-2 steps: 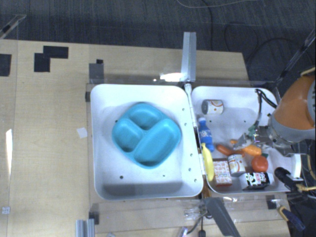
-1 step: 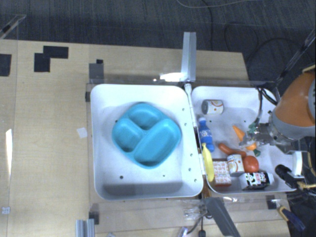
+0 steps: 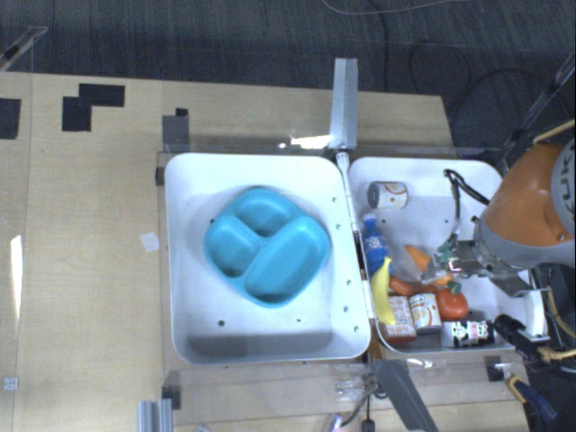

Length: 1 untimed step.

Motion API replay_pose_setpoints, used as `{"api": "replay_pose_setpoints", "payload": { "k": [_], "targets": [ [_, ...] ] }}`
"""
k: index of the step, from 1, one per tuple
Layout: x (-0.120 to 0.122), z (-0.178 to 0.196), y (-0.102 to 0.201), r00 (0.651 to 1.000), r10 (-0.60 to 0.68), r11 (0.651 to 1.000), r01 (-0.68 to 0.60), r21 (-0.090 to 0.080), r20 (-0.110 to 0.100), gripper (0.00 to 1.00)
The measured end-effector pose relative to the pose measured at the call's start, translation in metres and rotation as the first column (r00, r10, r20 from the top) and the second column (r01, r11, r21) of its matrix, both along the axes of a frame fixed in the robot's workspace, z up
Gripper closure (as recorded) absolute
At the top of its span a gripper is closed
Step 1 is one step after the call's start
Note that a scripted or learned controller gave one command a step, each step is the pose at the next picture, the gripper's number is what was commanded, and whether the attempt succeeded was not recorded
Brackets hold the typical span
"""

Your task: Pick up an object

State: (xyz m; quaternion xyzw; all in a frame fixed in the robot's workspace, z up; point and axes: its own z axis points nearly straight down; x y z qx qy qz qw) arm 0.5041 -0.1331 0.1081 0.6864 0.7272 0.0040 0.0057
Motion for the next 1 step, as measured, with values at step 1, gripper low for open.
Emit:
{"api": "replay_pose_setpoints", "payload": {
  "k": [1],
  "targets": [
    [0.0555, 0.1316, 0.0553, 0.977, -0.211, 0.977, 0.211, 0.002, -0.009, 1.0]
  ]
}}
